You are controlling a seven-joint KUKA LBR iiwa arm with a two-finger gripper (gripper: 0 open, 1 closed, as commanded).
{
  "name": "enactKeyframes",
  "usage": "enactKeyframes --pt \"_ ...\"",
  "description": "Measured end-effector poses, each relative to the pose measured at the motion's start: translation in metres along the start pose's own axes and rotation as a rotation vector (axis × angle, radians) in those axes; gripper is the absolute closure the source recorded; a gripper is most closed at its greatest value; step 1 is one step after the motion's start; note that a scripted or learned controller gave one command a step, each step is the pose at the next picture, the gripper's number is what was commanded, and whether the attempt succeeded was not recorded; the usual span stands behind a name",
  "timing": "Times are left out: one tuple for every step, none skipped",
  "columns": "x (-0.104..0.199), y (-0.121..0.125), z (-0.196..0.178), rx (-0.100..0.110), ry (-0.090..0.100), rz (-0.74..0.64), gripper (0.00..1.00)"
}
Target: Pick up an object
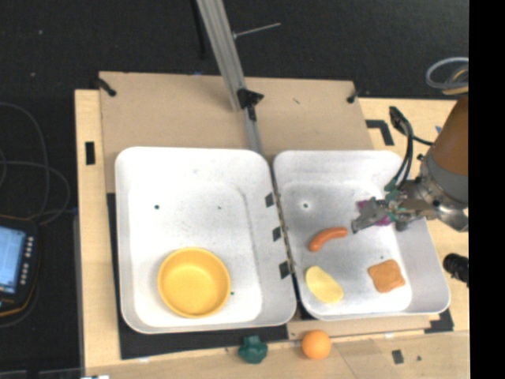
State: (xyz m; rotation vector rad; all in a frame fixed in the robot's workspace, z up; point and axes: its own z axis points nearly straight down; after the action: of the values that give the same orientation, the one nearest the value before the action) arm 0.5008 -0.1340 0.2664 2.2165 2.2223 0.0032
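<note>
The right bin point(331, 168) holds an orange sausage-shaped piece point(327, 238), a pale yellow oval piece point(323, 284) and a brown square piece point(386, 275). A yellow bowl point(194, 282) sits in the left bin point(189, 172) near its front. My gripper point(371, 213) hangs over the right bin's right half, just up and right of the sausage piece and apart from it. Its dark tips point left. A small purple patch shows near the tips; I cannot tell what it is.
An orange ball point(316, 344) and a small green object point(253, 350) lie on the bench in front of the bins. A metal pole point(227, 54) slants up from between the bins at the back. A handheld screen point(12, 263) sits at the far left.
</note>
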Motion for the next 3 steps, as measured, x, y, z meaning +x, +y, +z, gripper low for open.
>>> enactKeyframes --pt "0.000 0.000 0.000 0.000 0.000 0.002 0.00" --pt "0.000 0.000 0.063 0.008 0.000 0.003 0.00" --pt "-0.005 -0.009 0.121 0.008 0.000 0.003 0.00"
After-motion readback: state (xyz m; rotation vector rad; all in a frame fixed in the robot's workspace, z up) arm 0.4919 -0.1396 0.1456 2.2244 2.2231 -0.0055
